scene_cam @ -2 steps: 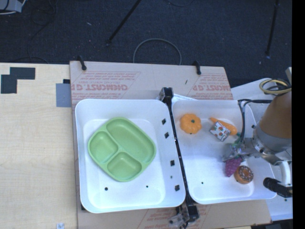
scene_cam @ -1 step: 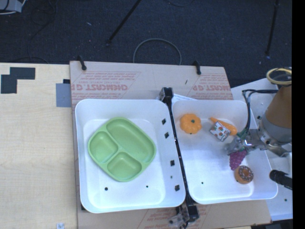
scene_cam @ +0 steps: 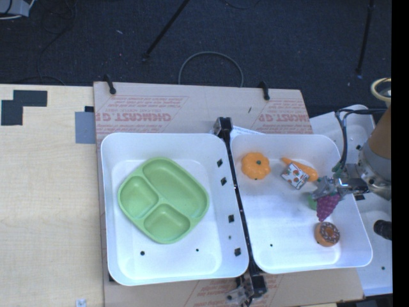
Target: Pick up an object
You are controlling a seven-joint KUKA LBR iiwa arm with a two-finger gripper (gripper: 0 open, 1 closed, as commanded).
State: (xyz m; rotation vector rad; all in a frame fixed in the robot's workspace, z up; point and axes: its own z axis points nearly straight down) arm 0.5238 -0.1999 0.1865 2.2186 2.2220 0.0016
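Observation:
The right bin (scene_cam: 281,248) holds several small things. An orange pumpkin-shaped toy (scene_cam: 255,165) lies at its back left. A carrot (scene_cam: 303,167) and a small patterned box (scene_cam: 295,176) lie just right of it. A purple bunch of grapes (scene_cam: 328,205) sits near the bin's right wall, with a bit of green beside it. A brown donut (scene_cam: 327,234) lies in front of the grapes. My gripper (scene_cam: 330,187) reaches in over the right wall and hangs directly over the top of the grapes, close to or touching them.
The left bin (scene_cam: 128,261) carries a green divided plate (scene_cam: 163,199). A black divider (scene_cam: 233,203) runs between the bins. The arm's grey body (scene_cam: 377,165) stands over the right bin's right rim. Cardboard lies behind the bins.

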